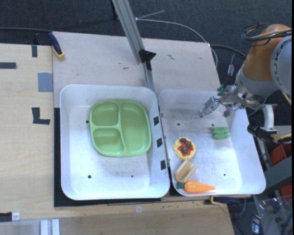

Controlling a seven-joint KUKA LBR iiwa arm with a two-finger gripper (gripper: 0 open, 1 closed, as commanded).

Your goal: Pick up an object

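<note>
In the right bin [245, 180] lie a small green toy [220, 132], a round yellow tart with red and dark topping [184, 148], a tan bun [184, 171] and an orange carrot [200, 187]. My gripper [216, 106] hangs over the bin's upper right part, just above and slightly left of the green toy. Its two grey fingers stand apart with nothing between them.
The left bin [73, 175] bears a green divided plate [120, 128]. A slanted metal pole [132, 26] runs from the top down to the gap between the bins. The grey and orange arm [264, 58] enters from the right; cables lie at the far right.
</note>
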